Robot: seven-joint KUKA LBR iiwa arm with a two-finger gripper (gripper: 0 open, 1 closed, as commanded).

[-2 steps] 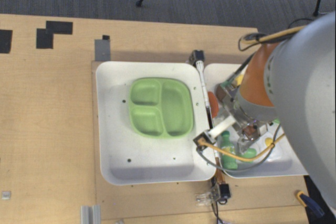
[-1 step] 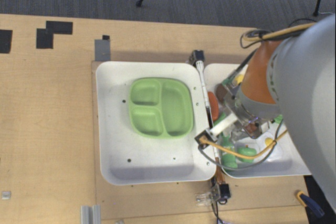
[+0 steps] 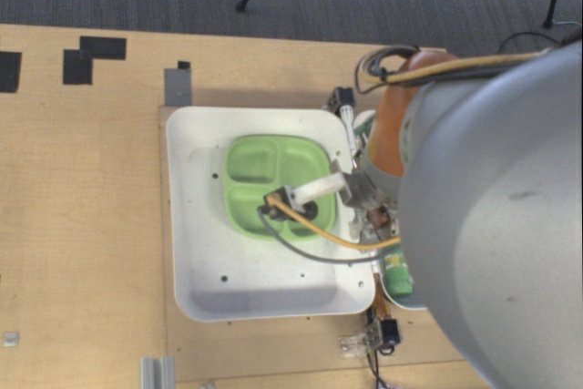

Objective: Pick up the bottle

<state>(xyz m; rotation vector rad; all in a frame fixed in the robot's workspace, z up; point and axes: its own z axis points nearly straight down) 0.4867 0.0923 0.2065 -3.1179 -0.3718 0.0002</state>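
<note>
A green object with a pale label (image 3: 397,275), possibly the bottle, pokes out from under the arm in the right bin (image 3: 390,296); most of it is hidden. My gripper (image 3: 367,200) hangs over the rim between the two bins, just above that object and right of the green plate. The big grey arm covers nearly all of the right bin.
The left bin (image 3: 196,196) holds a green divided plate (image 3: 264,168) near its middle. A small green sliver (image 3: 364,128) shows at the right bin's far edge. Black marks and a small grey block (image 3: 178,87) lie on the wooden bench behind the left bin.
</note>
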